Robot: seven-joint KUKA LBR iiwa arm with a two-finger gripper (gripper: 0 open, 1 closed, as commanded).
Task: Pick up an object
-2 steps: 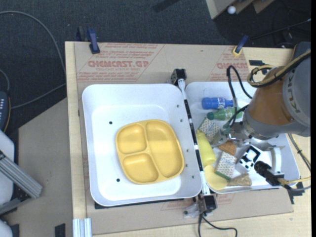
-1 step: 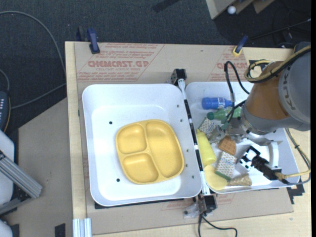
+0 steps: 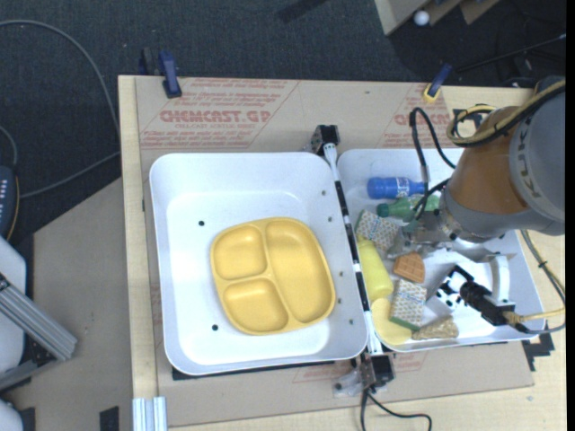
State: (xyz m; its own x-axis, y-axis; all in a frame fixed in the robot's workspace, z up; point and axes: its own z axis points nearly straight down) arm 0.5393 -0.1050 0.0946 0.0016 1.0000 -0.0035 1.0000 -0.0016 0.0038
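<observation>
The right bin (image 3: 503,330) holds a heap of small things. A blue bottle (image 3: 393,187) lies at the back, with a green bottle (image 3: 402,208) just in front of it. A patterned cloth piece (image 3: 377,228) lies left of centre, a yellow banana-like piece (image 3: 375,270) rests along the left wall, and a brown wedge (image 3: 410,267) sits in the middle. A second patterned piece (image 3: 408,303) and a tan piece (image 3: 435,330) lie near the front. My gripper (image 3: 420,239) hangs low over the middle of the heap, just above the brown wedge, its tips hidden by the wrist.
The left bin (image 3: 180,196) holds a yellow divided plate (image 3: 272,275) at its centre. A black divider rail (image 3: 346,232) runs between the bins. The grey and orange arm (image 3: 503,178) covers the right bin's back right corner. Cables hang near the arm.
</observation>
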